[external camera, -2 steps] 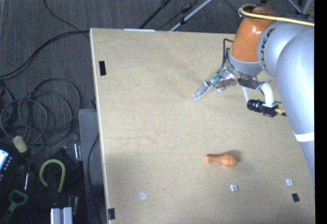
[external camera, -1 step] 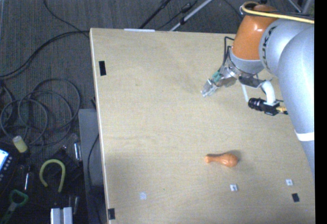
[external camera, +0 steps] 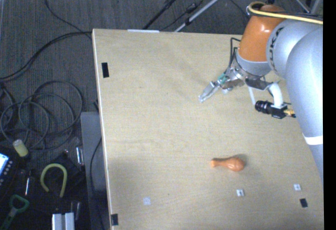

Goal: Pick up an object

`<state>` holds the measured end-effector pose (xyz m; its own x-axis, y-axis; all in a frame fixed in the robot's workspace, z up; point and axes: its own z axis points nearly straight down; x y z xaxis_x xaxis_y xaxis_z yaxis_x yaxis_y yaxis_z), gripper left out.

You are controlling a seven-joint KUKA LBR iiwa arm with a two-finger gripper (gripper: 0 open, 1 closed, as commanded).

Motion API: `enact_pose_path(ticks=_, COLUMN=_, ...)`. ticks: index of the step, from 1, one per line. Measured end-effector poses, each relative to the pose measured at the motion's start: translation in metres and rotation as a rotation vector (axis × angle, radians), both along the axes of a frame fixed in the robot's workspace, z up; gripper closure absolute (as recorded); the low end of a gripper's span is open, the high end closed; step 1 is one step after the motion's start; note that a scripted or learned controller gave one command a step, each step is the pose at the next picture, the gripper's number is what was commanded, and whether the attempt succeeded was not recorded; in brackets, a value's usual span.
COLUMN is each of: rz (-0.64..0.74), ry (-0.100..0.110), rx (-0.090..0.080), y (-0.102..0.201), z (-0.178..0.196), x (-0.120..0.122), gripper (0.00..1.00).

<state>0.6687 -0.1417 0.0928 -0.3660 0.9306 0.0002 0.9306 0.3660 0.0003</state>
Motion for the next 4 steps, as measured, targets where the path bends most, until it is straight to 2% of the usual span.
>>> enact_pose_path(ticks=1, rz=0.0, ry=-0.001, rx=0.001, y=0.001, z=0.009, x=0.0, gripper=1.0)
enact_pose_path(ticks=2, rz=0.0, ry=-0.001, rx=0.001, y=0.001, z=0.009, x=0.0, gripper=0.0)
enact_pose_path(ticks=3, rz=0.0, ry=-0.001, rx=0.001, y=0.001, z=0.009, x=0.0, gripper=0.0)
enact_pose_path(ticks=4, rz=0.086, ry=0.001, rx=-0.002, y=0.023, z=-0.009, x=-0.001, gripper=0.0)
